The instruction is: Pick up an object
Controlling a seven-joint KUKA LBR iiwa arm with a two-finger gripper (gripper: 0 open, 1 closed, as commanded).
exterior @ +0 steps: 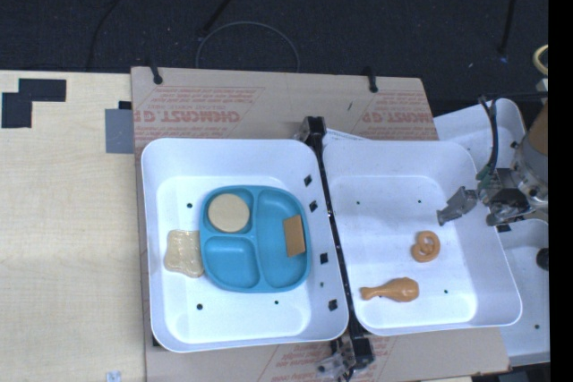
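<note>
A tan pretzel [426, 246] and a tan chicken drumstick [391, 290] lie on the floor of the right bin [394, 165]. My gripper [480, 210] hovers over that bin's right rim, up and to the right of the pretzel. Its fingers are open with nothing between them. In the left bin [170, 183] a blue divided tray [242, 268] carries a round tan disc [227, 213] and a brown rectangular slice [294, 235]. A pale piece of toast [183, 252] lies against the tray's left side.
A black hinge strip [324, 228] runs between the two bins. Both bins rest on a cardboard sheet [269, 107]. Cables [491, 139] hang by the arm at the right. The wooden bench top [63, 237] stretches to the left.
</note>
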